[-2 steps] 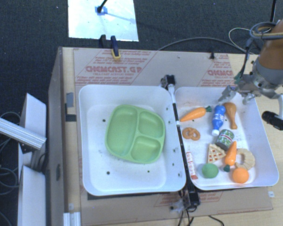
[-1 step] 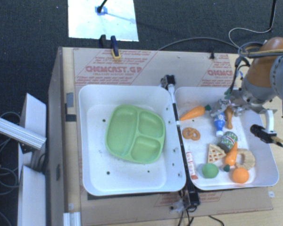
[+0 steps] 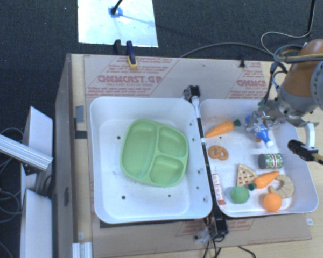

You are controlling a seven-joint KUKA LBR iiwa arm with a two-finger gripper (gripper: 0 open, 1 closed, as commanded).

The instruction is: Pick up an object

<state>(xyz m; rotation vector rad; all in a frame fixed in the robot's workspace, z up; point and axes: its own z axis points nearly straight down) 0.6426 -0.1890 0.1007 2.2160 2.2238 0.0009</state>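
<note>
step: reach, nothing lifted | gripper (image 3: 260,123) beside carrot (image 3: 222,128), over blue-white tube (image 3: 264,135) | grip state: can't tell | next: you descend, close on tube

A blue-and-white toy (image 3: 262,131) lies tilted near the right bin's (image 3: 312,195) upper edge, right of a carrot (image 3: 221,128), above a small green can (image 3: 271,160).

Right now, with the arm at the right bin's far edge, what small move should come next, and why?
Probably a short descent. The end effector hovers over the small blue-and-white bottle near the right white bin's back edge, and nothing shows between its fingers. The orange toy carrot lies clear to the left, so going straight down looks unobstructed.
</note>
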